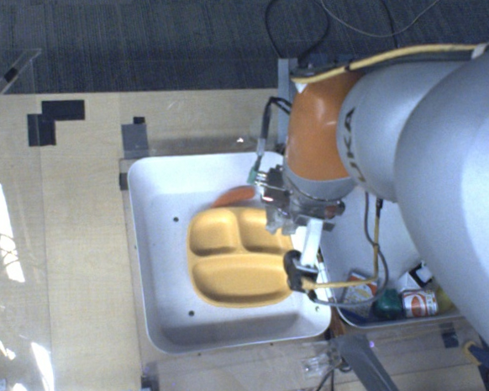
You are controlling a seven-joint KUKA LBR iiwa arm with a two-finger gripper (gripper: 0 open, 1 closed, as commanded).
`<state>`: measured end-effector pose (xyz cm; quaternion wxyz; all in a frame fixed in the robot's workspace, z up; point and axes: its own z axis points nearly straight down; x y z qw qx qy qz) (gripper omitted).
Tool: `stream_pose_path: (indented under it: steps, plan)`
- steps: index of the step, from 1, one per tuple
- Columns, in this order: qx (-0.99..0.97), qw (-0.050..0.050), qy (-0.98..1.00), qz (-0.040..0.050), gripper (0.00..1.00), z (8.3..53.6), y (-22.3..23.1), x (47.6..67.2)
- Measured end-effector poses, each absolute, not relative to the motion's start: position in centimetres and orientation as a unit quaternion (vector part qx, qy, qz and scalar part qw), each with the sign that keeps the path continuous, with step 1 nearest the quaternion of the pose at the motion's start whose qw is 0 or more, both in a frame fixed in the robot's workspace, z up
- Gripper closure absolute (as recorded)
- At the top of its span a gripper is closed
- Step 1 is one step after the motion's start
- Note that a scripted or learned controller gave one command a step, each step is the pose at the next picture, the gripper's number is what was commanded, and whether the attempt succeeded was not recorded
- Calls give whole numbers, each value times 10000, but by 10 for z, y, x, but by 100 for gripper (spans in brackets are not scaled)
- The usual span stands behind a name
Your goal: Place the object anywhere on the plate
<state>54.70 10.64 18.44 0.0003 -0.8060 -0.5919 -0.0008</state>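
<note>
Your arm (444, 158) is a broad, smooth shell of pale grey, rounded like a thick tube. A glossy, domed orange band (315, 134) rings it just above the wrist, and dark lettering (350, 140) runs along the grey edge beside it. A thin black cable (266, 125) loops at the band's side. The hand (279, 206) is a small cluster of silver metal and dark parts.

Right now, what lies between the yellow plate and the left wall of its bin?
Nothing: in the camera view, only bare white bin floor runs from the yellow plate to the bin's left wall.
</note>
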Motion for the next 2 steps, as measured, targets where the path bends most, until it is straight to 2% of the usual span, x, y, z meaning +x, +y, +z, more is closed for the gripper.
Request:
stream_pose_path:
  steps: [1,2]
  plan:
    - [-8912,-4,-4536,-26,100,277,140,531]
    - [-9228,6,-3853,3,100,173,135,493]
